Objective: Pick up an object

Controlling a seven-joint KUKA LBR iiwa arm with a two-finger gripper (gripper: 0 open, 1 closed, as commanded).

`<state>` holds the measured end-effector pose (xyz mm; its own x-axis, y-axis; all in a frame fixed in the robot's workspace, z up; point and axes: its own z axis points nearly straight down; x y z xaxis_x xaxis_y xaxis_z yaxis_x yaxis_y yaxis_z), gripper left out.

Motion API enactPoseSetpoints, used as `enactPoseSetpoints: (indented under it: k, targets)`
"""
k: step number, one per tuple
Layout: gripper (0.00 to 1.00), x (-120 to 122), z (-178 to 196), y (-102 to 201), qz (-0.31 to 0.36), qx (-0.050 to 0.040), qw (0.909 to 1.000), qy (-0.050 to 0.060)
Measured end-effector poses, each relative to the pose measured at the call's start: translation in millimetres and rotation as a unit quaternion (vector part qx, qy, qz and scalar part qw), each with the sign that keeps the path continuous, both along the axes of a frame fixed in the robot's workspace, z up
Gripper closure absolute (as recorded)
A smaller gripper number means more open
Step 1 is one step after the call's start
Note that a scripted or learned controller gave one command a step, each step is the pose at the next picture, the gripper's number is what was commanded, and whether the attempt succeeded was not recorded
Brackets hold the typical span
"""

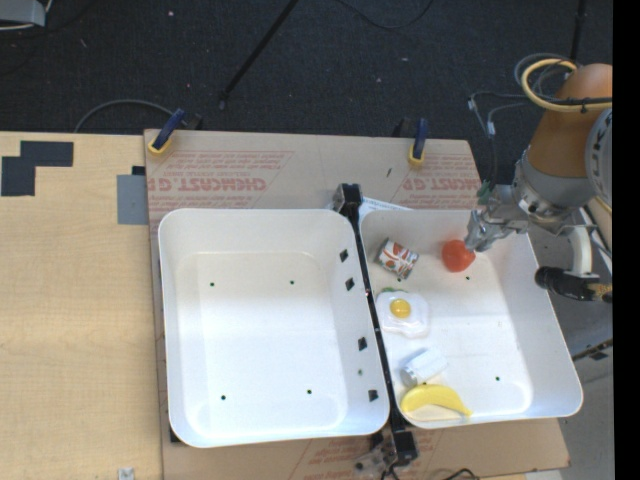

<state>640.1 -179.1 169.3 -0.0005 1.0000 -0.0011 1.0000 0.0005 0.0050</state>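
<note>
Left bin [260,318] bare white. Right bin [520,348] holds the objects: fried-egg toy [401,310] by the divider, yellow banana [434,400] at the near corner, small can [397,258] at the far end, red ball [458,256] beside it. Gripper [481,236] just right of the ball, possibly touching; finger spread too blurred to tell.
</note>
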Motion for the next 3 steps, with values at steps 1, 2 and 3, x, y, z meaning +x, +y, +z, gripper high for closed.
enactPoseSetpoints:
  k: [1,2,3]
  targets:
    - [1.00,1,53,0,0.000,0.0000,1.0000,0.000]
    - [1.00,1,78,-1,0.000,0.0002,1.0000,0.002]
    - [1.00,-4,67,56,0.002,0.0010,1.0000,0.003]
